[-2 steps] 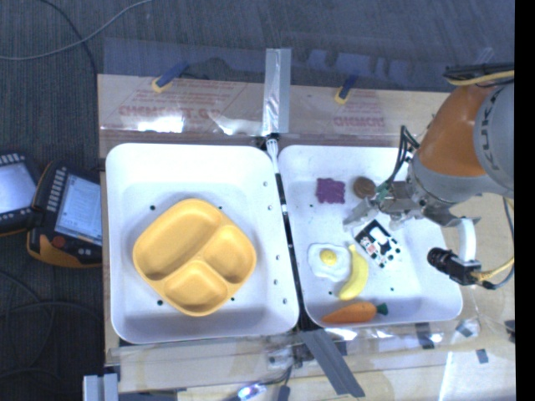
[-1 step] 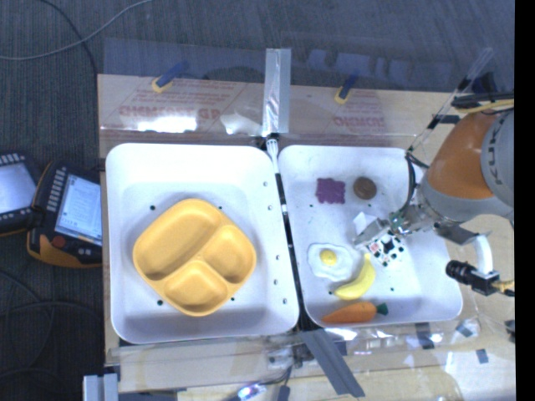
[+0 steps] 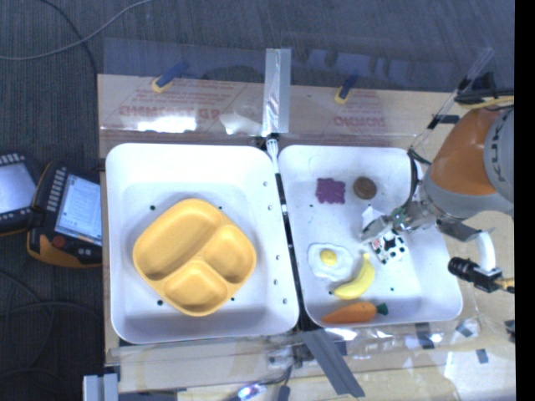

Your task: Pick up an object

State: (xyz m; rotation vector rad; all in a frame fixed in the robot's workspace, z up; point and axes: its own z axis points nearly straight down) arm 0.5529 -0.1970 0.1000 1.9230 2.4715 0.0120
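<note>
Glossy yellow plastic divided tray (image 3: 195, 255); smooth white plastic bins (image 3: 125, 307); shiny plastic banana (image 3: 357, 280); matt carrot (image 3: 351, 312); pale wooden bench (image 3: 201, 103).

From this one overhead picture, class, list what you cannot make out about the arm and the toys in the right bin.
1. Gripper: small and cluttered in the camera view, so whether it is open or shut cannot be told.
2. Black-and-white toy: too small to identify; contact with the gripper is unclear.
3. Arm: cut off by the right edge.
4. Brown round piece and purple piece: too small to name.
</note>
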